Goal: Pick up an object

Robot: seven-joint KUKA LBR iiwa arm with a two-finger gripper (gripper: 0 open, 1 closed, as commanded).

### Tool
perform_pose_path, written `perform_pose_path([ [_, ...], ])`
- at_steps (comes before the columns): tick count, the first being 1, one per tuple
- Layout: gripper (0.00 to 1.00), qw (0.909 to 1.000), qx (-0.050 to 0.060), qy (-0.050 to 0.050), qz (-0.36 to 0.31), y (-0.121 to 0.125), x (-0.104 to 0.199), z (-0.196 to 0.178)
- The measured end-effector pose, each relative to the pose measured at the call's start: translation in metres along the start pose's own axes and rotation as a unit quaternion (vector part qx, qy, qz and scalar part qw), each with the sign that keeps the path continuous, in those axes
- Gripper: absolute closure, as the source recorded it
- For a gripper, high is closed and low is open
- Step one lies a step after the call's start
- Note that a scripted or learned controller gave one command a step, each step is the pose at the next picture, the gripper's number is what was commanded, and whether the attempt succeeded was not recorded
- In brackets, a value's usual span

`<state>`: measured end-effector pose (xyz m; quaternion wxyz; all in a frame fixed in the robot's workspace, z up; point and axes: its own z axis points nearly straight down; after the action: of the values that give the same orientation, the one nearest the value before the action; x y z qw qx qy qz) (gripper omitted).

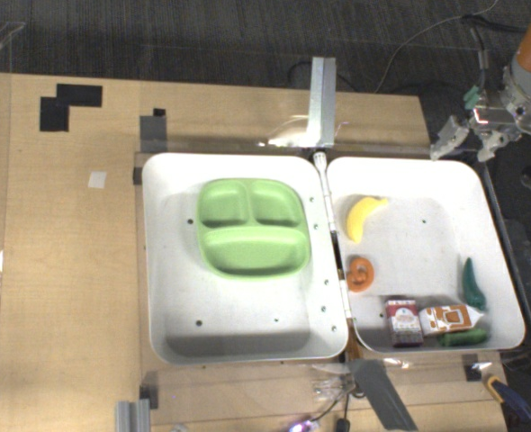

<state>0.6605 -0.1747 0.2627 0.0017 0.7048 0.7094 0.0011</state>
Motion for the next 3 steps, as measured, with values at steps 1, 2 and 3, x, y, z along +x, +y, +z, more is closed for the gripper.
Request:
perform_pose_path([
  [1,0.00,1.0000,0.000,0.001,0.006,0.009,0.077,0.112],
  [2,0.00,0.9949,-0.003,0.000,-0.101,0.008,0.093,0.174],
  [3,0.00,0.9964,-0.004,0.000,-0.085,-0.027,0.086,0.172],
])
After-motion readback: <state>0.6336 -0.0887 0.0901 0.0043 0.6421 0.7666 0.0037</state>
